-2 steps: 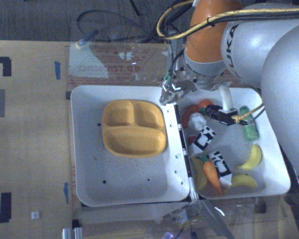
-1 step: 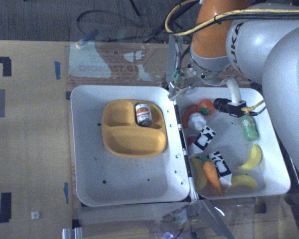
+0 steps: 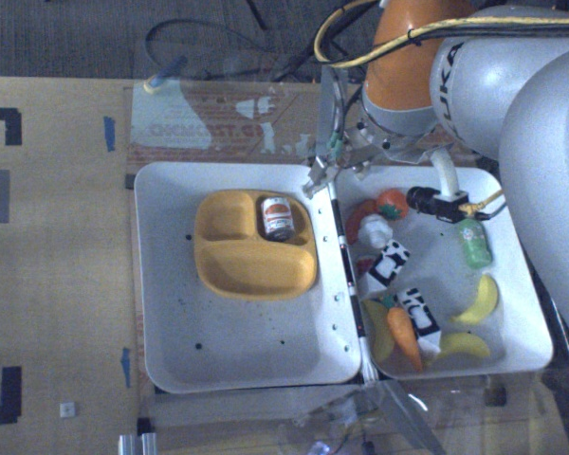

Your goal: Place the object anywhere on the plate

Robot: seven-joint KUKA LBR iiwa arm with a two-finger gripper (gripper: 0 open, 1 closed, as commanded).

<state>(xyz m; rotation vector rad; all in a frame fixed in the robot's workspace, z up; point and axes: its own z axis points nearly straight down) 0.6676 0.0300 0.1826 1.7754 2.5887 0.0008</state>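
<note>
Yellow plate (image 3: pixel 254 265) holds a can (image 3: pixel 278 219); claw (image 3: pixel 324 171) hovers beside it.

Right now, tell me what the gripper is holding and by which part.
Nothing shows between the fingers of the gripper, which sits above the wall between the bins. The can lies on the yellow plate.

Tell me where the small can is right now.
The small can lies in the upper-right compartment of the yellow plate, in the left bin.
</note>
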